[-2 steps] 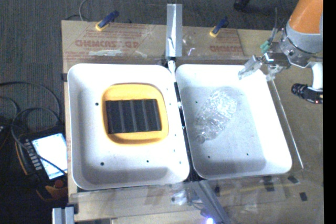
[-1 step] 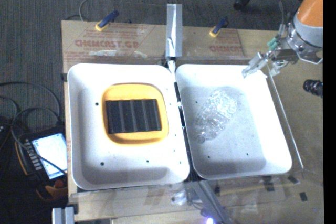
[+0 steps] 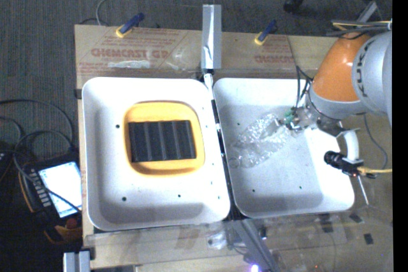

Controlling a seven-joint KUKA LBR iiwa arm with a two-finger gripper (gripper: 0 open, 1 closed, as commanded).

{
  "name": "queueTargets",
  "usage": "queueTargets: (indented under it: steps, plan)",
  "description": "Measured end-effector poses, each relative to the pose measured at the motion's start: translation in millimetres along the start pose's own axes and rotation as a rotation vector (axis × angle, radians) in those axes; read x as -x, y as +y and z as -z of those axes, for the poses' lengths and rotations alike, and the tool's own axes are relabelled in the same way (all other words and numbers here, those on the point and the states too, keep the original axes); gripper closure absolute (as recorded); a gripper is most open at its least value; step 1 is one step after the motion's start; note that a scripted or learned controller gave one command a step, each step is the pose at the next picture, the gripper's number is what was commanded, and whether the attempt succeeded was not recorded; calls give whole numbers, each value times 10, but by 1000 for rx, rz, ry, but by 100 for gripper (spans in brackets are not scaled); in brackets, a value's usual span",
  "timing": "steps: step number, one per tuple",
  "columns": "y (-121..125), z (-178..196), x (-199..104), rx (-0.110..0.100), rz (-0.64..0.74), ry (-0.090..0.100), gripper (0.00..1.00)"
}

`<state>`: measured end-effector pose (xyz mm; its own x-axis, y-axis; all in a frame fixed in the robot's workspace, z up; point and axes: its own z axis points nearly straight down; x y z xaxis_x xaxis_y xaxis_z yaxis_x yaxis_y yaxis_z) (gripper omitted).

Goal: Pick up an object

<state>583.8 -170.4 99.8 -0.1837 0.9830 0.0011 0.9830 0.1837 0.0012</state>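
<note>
- Right bin [image 3: 331,200], centre-right of the frame: a crumpled clear plastic bottle [image 3: 260,140] lies on its side, slanting from lower left up toward the arm.
- The tool [image 3: 298,119] sits right at the bottle's upper-right end, under the orange band. Can't tell from this angle what state it's in or whether it has the bottle at all.
- Left bin [image 3: 95,137] has a yellow tray with a dark ribbed insert [image 3: 163,138], well apart from the arm.
- What could go wrong, I reckon: the bottle is see-through, squashed and probably slippery, so a pinch at the very end could crush it flat or let it squirt out sideways.
- It could also pivot and drag along the bin floor instead of lifting.
</note>
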Motion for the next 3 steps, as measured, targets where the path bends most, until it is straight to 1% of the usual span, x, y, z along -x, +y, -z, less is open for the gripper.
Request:
queueTargets:
  steps: [1, 2, 3]
  plan:
    - [66, 1036, -60, 2, 170, -1, 0]
    - [70, -34, -594, 7, 26, -8, 0]
    - [80, 115, -491, 19, 17, -26, 100]
